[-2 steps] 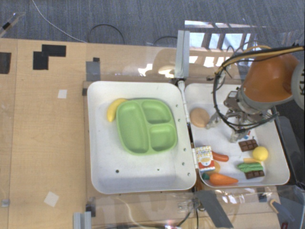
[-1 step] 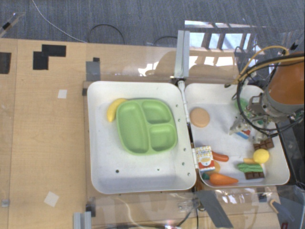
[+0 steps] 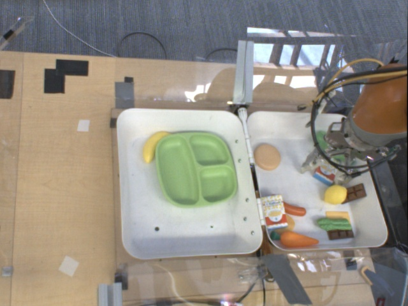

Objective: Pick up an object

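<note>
The right bin [image 3: 287,139] holds several toy foods. A round tan bun [image 3: 268,156] lies at its left. A yellow lemon [image 3: 335,194] and a brown chocolate bar [image 3: 356,192] sit at its right. My gripper [image 3: 327,163] hangs low over the right side of this bin, just above a small red, white and blue packet [image 3: 323,174] that it partly hides. The lemon lies just in front of the gripper.
Along the right bin's front lie a small carton [image 3: 274,210], a red sausage [image 3: 295,208], a carrot [image 3: 298,239], a green and yellow piece [image 3: 336,220] and a brown block [image 3: 341,234]. The left bin [image 3: 137,228] holds a green divided plate [image 3: 194,169] and a banana [image 3: 150,146].
</note>
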Robot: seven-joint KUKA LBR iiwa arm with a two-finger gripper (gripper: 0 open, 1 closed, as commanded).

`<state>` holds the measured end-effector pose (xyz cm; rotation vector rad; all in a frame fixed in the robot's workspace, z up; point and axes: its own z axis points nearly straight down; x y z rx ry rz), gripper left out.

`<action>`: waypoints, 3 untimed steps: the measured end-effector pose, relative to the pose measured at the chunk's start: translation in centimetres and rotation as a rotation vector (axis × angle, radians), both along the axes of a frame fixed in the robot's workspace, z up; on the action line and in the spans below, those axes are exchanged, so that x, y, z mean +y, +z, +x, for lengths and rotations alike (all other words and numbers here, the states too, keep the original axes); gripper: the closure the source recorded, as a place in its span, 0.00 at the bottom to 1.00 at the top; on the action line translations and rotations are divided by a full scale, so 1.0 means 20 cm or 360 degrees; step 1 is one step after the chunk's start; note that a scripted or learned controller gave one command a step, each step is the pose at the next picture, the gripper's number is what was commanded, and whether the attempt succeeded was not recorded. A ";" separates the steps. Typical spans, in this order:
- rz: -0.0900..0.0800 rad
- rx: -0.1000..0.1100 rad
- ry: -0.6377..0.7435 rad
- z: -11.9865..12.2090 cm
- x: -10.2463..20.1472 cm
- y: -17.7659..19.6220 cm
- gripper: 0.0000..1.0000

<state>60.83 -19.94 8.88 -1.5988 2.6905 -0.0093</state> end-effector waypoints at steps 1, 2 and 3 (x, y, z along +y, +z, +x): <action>0.0001 -0.0020 -0.0001 0.02 0.01 0.07 1.00; 0.0002 -0.0020 -0.0001 0.02 0.01 0.07 0.00; -0.0002 -0.0001 -0.0008 -0.10 0.16 0.00 0.00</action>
